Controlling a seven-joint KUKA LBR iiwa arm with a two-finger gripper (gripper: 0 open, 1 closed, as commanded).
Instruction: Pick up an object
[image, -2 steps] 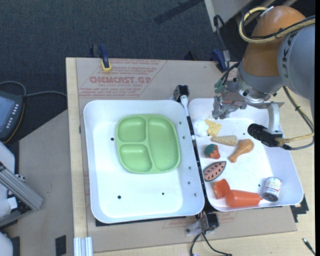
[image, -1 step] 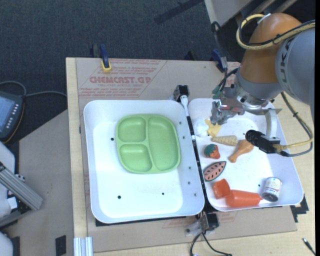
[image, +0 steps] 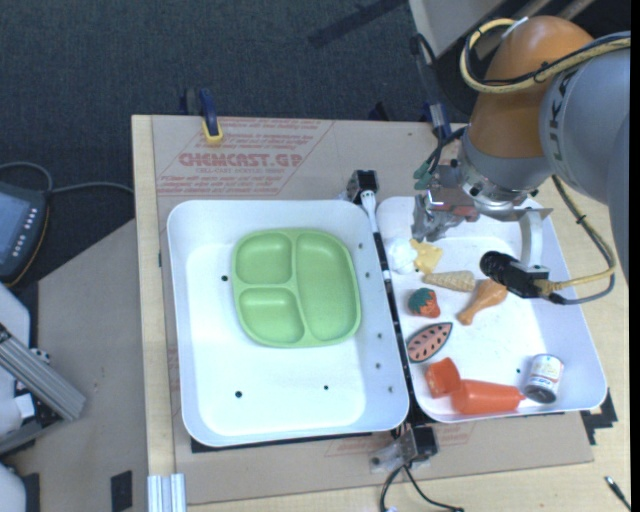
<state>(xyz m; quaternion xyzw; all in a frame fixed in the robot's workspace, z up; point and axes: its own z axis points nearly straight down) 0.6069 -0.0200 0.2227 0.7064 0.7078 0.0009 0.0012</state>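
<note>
Fingers (image: 422, 220) look slightly parted as far as we can make out at this slant, and we see nothing between them. The gripper (image: 431, 232) hangs over the upper left corner of the right bin (image: 578, 345), right of centre in the frame, tips pointing down toward the bin floor.

Contents of the right bin, from top to bottom:
- yellow wedge (image: 430, 258), just below the fingertips, close but apparently not touched
- white lump (image: 400, 255) against the bin's left wall, beside the wedge
- cone (image: 455, 281) and tan drumstick (image: 486, 298), lying near each other at mid-bin
- red berry (image: 424, 301) and spotted oval piece (image: 429, 341), along the left side
- orange cup (image: 443, 377) touching a carrot (image: 488, 397), at the lower edge
- small can (image: 543, 377), lower right, apart from the others

The left bin (image: 182, 300) holds a green divided plate (image: 297, 287), well apart from the arm.

Progress: we judge the task to be in its approach step. The gripper is placed over a candidate, most likely the yellow wedge, but no object is lifted or clamped. Every item rests on a bin floor.

What is left: lower onto the chosen piece, close on it, and raise it clear. We note that the wedge lies close to the bin wall and the white lump, so one finger may have little room on that side.
</note>
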